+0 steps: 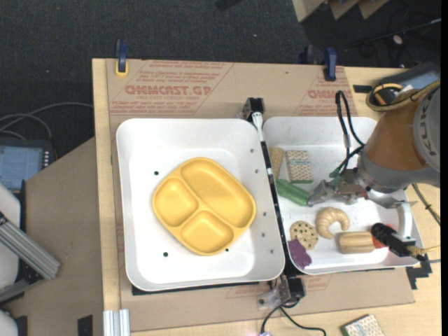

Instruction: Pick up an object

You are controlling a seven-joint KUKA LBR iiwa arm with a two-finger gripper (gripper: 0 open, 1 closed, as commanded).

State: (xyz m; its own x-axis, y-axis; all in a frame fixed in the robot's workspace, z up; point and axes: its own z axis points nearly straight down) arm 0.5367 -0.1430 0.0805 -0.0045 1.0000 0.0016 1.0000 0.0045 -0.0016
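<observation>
Here the green stick (291,191) is found in the right bin (316,128), its long axis running from upper left down to lower right, glossy and rounded. The claw (323,193) is seen right at its lower-right end; the opening of the claw cannot be told. A yellow divided plate (203,205) is noted in the left bin (140,145).

Yellow divided plate (203,205) in left bin (133,187); tool (327,192) above croissant (332,220).
</observation>
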